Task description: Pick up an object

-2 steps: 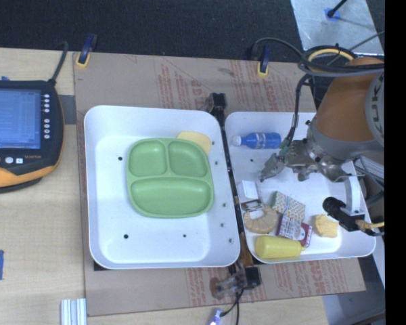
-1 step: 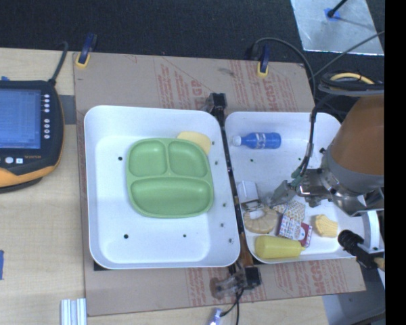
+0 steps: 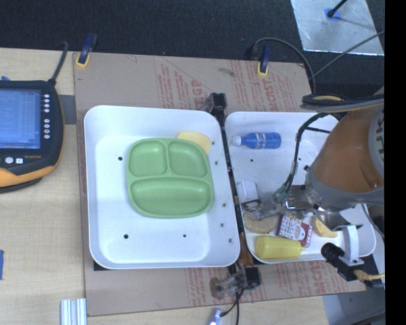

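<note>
Low over the right bin (image 3: 238,124), the claw (image 3: 284,202) sits among clutter near its front, and whether it grips anything cannot be told. Just below it lie a red-and-white packet (image 3: 295,228) and a yellow object (image 3: 279,248); a blue bottle (image 3: 257,140) rests near the far wall. A green divided plate (image 3: 169,178) occupies the left bin (image 3: 101,181) on the tabletop (image 3: 27,249).

The arm (image 3: 348,161) hid much of the right bin (image 3: 271,122) and ran off the right edge. A yellow object (image 3: 195,139) lay partly tucked behind the green plate (image 3: 169,177). The tablet (image 3: 17,137) was cut off at the left edge.
</note>
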